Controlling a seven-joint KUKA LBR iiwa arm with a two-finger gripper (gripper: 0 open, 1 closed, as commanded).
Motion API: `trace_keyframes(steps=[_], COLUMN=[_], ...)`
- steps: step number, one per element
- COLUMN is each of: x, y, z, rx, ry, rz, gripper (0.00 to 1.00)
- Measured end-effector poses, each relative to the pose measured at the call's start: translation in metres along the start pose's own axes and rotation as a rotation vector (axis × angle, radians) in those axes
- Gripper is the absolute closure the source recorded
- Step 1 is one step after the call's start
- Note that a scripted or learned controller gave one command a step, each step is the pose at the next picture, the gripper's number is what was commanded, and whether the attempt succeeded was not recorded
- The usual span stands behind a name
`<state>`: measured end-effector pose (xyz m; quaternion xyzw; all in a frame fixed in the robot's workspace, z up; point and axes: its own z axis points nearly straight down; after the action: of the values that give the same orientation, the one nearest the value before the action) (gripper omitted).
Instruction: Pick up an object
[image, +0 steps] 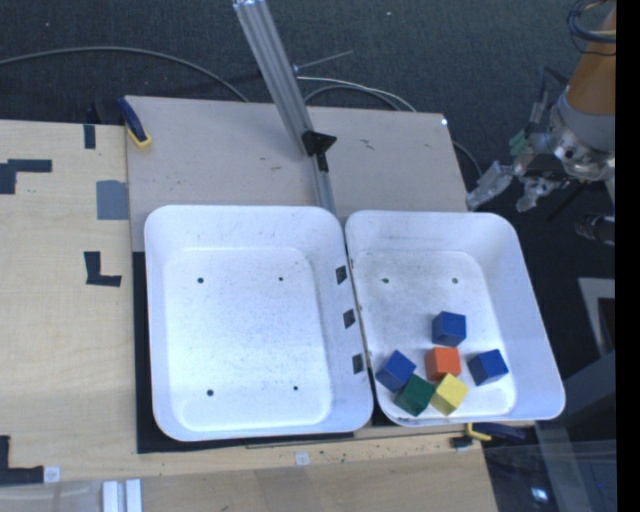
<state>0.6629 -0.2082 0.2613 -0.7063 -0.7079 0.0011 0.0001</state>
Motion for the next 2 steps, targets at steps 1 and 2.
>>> trace_keyframes(steps=[1, 2], x=[0.000, 0.029], y=[-0.005, -0.055], z=[0.127, 0.173], rx=[0.008, 0.009], ry=[0.002, 0.004], rz=[0.000, 0.001], gripper=[0.00, 0.00])
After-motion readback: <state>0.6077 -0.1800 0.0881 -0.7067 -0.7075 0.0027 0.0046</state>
